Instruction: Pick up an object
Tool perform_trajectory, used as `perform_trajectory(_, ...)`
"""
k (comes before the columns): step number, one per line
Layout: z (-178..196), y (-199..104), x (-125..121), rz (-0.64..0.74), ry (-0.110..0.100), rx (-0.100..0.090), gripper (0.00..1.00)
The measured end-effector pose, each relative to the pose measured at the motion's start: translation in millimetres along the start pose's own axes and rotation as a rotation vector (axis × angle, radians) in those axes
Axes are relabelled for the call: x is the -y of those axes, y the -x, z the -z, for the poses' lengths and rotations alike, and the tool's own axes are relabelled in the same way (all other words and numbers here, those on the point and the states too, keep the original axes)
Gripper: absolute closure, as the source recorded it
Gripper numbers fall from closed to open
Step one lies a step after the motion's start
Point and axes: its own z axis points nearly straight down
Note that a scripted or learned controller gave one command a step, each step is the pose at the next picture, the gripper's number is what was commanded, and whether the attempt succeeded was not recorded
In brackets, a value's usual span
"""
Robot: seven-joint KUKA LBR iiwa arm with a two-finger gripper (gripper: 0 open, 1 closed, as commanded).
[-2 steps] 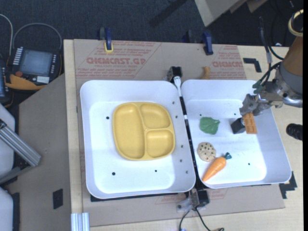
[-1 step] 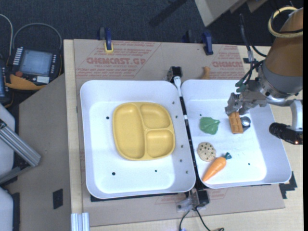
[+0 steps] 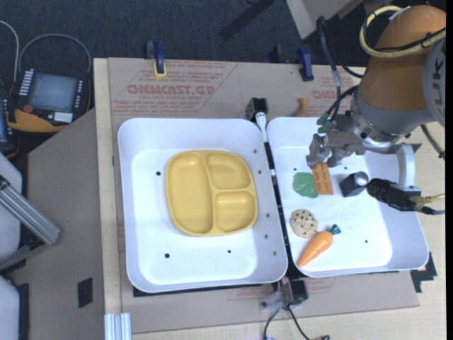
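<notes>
Right now my pincer [image 3: 322, 158] hangs just above the orange wafer [image 3: 323, 179], which lies long-ways toward me, touching the green thing [image 3: 305, 183] on the wafer's left. I cannot tell if my pincer is apart or together.
</notes>
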Motion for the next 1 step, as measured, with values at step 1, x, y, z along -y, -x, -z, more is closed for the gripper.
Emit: perform_trajectory(1,-21.6,-50.6,-0.8,-0.001,-0.005,0.000,1.00)
